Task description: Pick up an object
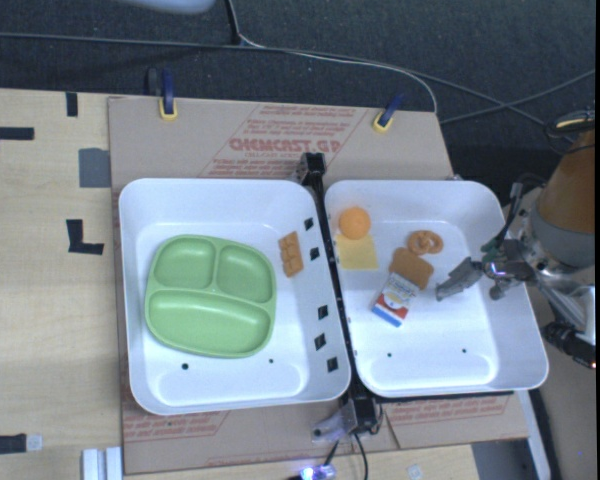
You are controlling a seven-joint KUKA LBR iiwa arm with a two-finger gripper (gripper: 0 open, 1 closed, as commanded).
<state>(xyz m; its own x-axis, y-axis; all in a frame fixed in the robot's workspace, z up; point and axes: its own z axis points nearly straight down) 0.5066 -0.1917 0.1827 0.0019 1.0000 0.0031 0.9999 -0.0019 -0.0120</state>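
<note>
The right bin (480, 363) holds an orange ball (354, 222), a pale yellow slice (357, 255), a brown pretzel-like ring (424, 241), a brown toast-coloured block (411, 266) and a small white, red and blue carton (393, 302). My gripper (472, 286) hangs over the right part of this bin, just right of the brown block and the carton. It is open, with one grey finger (456, 280) stretched left toward them. Nothing sits between the fingers.
In the left bin (140, 368) lie a green divided plate (212, 295) and a small orange waffle-like piece (291, 254) near the divider. Black clips (313, 171) join the bins at the middle. The arm's body (570, 208) stands past the right bin's edge.
</note>
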